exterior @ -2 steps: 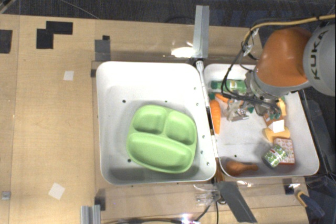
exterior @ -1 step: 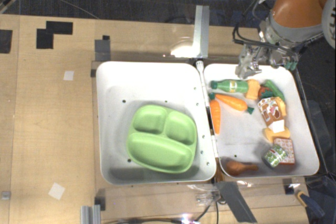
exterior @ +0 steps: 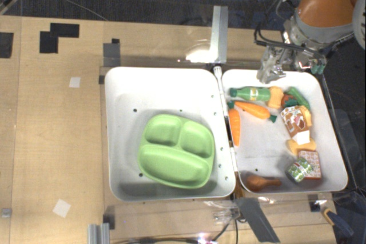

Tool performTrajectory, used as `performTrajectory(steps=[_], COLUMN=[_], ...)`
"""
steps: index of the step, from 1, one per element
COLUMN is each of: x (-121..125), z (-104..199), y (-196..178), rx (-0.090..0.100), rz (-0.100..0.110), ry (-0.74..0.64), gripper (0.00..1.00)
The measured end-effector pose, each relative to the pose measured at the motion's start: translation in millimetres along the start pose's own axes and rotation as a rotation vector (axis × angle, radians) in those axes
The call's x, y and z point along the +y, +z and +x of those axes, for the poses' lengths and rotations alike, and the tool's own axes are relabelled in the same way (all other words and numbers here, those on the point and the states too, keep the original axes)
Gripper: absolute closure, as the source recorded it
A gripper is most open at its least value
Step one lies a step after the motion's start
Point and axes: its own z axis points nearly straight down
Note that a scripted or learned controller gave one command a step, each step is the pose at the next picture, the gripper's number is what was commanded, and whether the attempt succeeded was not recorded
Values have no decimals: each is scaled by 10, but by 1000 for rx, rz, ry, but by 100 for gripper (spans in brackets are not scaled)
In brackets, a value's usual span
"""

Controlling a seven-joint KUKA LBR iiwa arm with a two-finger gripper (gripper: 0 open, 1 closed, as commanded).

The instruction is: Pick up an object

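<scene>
No lettering, number or brand can be read anywhere. The small carton (exterior: 295,119) in the right bin (exterior: 334,140) carries a printed red and white picture, and the can (exterior: 298,170) and the box (exterior: 310,164) near the bin's front corner bear printed patterns, but all are too small and blurred to make out. The green bottle (exterior: 250,93) has a yellow label with no legible words.

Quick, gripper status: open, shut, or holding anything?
Gripper: above the far edge of the right bin, near the green bottle; open or shut cannot be told, and nothing is seen between its fingers.
</scene>
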Motion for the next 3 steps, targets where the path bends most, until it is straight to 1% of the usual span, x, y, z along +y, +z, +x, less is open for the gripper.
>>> performTrajectory(steps=[1, 2, 3], x=[5, 687, 355], z=[-28, -222, 99], y=[-137, -522, 600], rx=[-11, 14, 21], rz=[2, -2, -6], ry=[-2, 205, -217], gripper=[100, 100, 100])
